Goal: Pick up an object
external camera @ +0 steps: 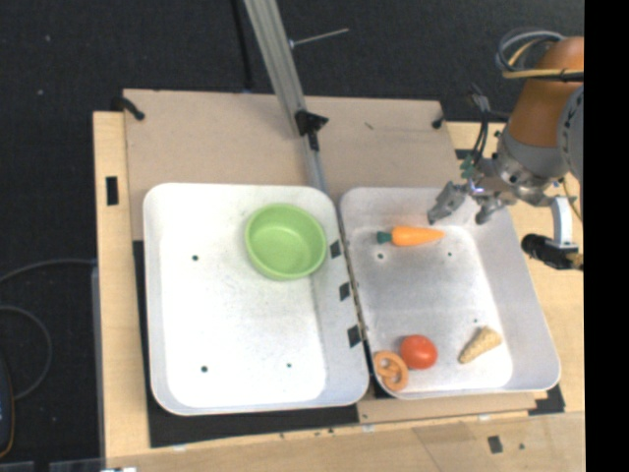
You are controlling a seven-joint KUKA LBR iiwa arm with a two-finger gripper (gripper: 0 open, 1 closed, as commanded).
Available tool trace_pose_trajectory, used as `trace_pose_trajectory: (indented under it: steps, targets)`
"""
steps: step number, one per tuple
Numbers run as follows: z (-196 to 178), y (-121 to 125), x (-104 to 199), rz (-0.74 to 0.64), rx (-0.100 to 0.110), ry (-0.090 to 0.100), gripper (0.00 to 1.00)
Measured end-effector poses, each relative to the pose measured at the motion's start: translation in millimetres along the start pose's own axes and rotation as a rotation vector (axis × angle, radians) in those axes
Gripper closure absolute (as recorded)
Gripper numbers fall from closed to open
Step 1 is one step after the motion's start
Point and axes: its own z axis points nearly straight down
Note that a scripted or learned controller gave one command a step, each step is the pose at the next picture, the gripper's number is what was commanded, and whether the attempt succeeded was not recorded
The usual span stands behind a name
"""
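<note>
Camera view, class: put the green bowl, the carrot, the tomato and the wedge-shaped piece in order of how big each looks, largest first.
1. Green bowl, clearly largest.
2. Carrot, long but thin.
3. Tomato and wedge-shaped piece: they look about alike, so I won't rank them.

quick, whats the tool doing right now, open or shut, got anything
Tool: open, holding nothing, hanging over the right bin's far edge, just right of the carrot.
</note>
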Motion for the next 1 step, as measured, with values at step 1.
trace_pose_trajectory:
  steps: [1]
  targets:
    - [43.8, -5.1, -7.6, 0.000, -0.003, -0.001, 0.00]
